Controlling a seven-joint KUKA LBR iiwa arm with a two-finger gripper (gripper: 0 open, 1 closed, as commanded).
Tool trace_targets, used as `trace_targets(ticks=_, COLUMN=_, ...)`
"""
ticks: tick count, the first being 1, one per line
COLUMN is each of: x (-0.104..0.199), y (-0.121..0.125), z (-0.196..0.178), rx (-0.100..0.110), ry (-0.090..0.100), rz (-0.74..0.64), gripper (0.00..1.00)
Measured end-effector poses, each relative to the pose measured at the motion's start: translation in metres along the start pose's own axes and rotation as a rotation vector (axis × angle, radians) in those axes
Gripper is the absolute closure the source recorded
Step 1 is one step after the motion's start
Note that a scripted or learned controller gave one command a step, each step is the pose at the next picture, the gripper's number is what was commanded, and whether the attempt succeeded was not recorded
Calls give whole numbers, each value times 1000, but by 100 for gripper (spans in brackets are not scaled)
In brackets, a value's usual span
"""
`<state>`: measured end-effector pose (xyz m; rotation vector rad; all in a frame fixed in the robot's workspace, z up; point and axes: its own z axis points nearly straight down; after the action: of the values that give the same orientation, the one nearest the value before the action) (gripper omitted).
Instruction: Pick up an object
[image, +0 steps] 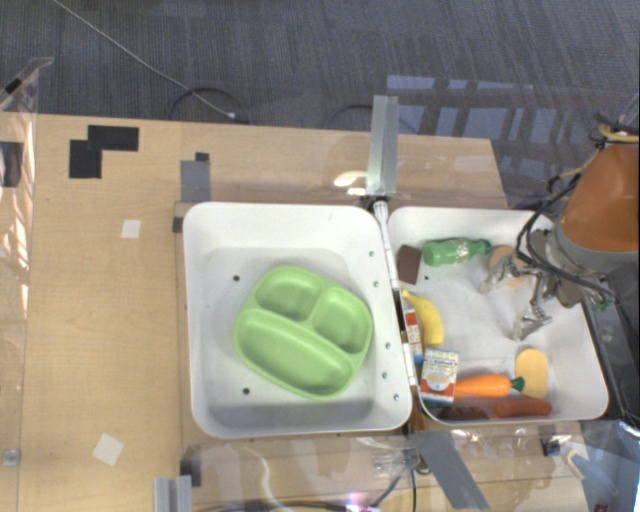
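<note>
The right bin holds several items. A green bottle lies at its back beside a brown block. A banana sits by the left wall. At the front are a small carton, an orange carrot, a yellow piece and a dark red sausage. My gripper hangs over the bin's right middle, open, its fingertips spread with nothing between them. It is right of the bottle and above the yellow piece.
The left bin carries a green divided plate. A metal divider post stands at the back between the bins. The arm's orange band overhangs the right bin's far right edge.
</note>
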<state>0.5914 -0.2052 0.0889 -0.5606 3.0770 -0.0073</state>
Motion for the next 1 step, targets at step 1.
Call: trace_targets(ticks=1, x=42, y=36, z=-2, rx=1, ry=0, rz=64, gripper=0)
